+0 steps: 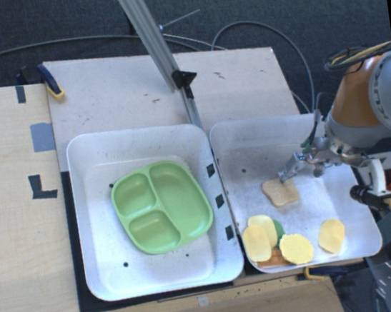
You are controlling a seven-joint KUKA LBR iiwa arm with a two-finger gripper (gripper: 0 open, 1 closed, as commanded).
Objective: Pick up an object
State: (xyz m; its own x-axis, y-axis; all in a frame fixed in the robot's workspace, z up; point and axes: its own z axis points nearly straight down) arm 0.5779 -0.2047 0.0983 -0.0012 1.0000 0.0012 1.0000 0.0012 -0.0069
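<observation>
**Base:** Where's the gripper?

**Me:** In the right bin (pixel 353 248), near its right wall; gripper (pixel 289 171) reaches left, tip just above the toast (pixel 281 191); I cannot tell from here whether it is spread or clenched; nothing seen in its grasp.

**Base:** Objects?

**Me:** Toast mid-bin; yellow pieces (pixel 296 248) clustered along the front edge, one (pixel 331 235) nearer the front right corner; something green (pixel 278 229) tucked among them; green tray (pixel 161 207) lies in the middle of the left bin (pixel 100 273).
</observation>
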